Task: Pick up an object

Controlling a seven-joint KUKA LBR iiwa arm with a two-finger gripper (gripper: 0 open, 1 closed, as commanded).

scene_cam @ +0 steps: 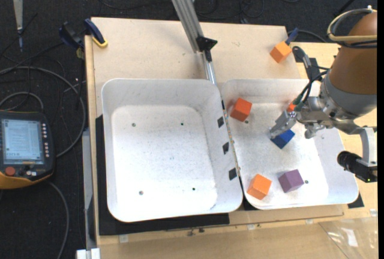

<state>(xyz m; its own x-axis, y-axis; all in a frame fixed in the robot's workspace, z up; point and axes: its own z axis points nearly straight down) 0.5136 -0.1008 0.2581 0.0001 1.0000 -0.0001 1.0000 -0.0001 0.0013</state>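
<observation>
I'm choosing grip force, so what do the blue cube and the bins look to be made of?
The blue cube looks like matte foam or painted wood: flat colour, no glare; which one is unclear. The bins look like thin moulded white plastic, with rounded corners, a slight sheen and scuff specks.

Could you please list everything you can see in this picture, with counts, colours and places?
Shallow white plastic bins: 2, white, side by side on the bench; left bin, right bin.
Orange cubes: 3; one at the right bin's upper left, one at its lower left, one on the bench beyond the bins.
Blue cube: 1, mid right bin, at the gripper's tip.
Purple cube: 1, lower right bin.
Wooden bench top: 1, tan, under the bins.
Handheld control pendant: 1, grey and orange, floor at left.
Gripper: 1, grey, over the right bin, above the blue cube.
</observation>
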